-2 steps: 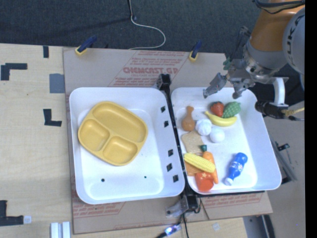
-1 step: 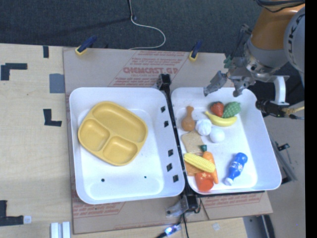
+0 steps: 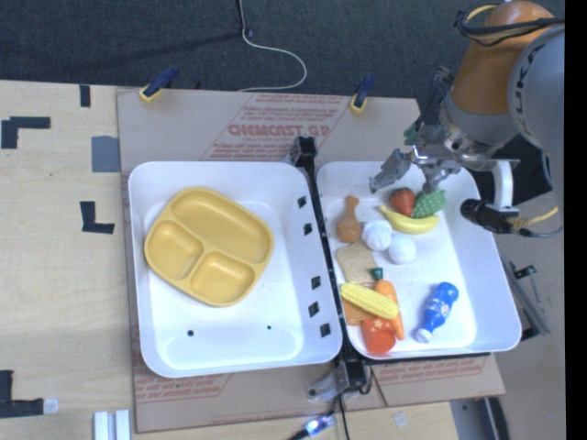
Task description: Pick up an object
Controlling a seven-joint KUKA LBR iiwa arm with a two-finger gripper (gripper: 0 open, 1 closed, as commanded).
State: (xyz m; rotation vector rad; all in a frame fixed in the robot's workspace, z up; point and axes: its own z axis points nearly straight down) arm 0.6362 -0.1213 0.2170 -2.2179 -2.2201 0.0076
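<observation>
In the camera view the arm reaches in from the right and the gripper (image 3: pixel 410 174) hangs over the far part of the right bin (image 3: pixel 491 273), just above a small cluster of toy food. The fingers (image 3: pixel 385 173) look spread apart, and nothing is between them. So I judge that the step in hand is the approach: the gripper is placed above the objects, but no grasp is made yet.

The nearest things under it are a strawberry (image 3: pixel 402 200), a green broccoli piece (image 3: pixel 429 202) and a banana (image 3: pixel 408 221), all touching or almost touching each other. The banana seems the most likely target, but I cannot be sure of it. It lies flat on the bin floor, its long axis runs about left to right in the picture, slightly downward to the right, and its curve opens toward the far side.

The next move, in my judgement, calls for a descent with the fingers set across the short width of the chosen object, and with care not to catch its neighbours.

Further toward the near side lie two white balls (image 3: pixel 377 235), a corn cob (image 3: pixel 371 299), a carrot (image 3: pixel 389 296) and a blue bottle (image 3: pixel 438 306). The left bin (image 3: pixel 156 337) holds a yellow divided plate (image 3: pixel 209 246).
</observation>
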